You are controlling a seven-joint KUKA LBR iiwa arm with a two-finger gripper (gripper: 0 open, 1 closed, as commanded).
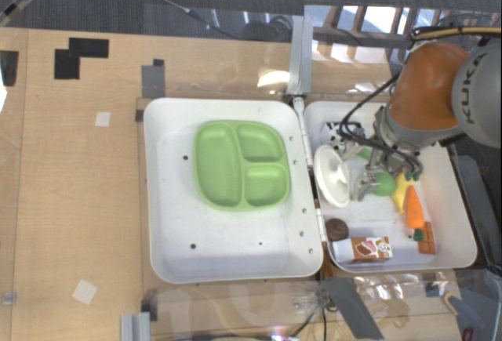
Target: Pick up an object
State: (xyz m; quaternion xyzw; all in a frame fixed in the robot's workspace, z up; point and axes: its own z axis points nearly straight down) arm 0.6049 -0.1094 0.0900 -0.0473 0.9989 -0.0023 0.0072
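- Two shallow white bins: a left bin and a right bin.
- One green divided plate, with three compartments.
- One white bowl.
- One small brown round thing.
- One small printed carton.
- One orange carrot-shaped piece.
- One yellow piece.
- One green piece.
- One arm, bearing one gripper.

Green divided plate in left bin
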